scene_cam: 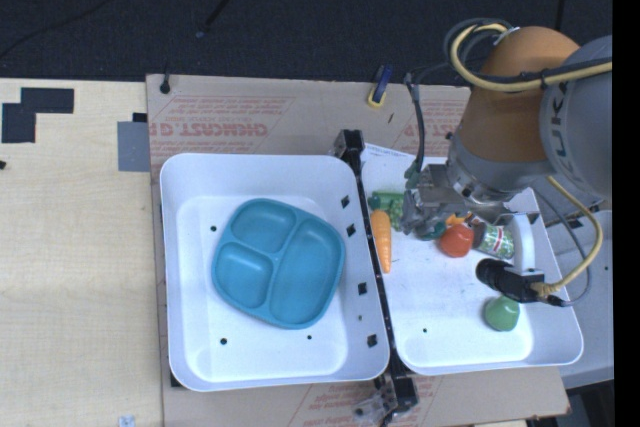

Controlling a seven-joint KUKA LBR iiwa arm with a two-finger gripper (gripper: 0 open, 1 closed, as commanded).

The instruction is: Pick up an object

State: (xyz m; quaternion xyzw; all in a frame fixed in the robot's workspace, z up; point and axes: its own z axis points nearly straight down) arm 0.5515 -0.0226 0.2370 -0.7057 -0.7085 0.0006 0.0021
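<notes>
One fixed camera hangs above the pale wooden desk (70, 245), looking down at a slant from moderate height. It takes in both shallow white plastic bins (190, 215) side by side, with the grey arm (590, 105) entering from the right.
</notes>
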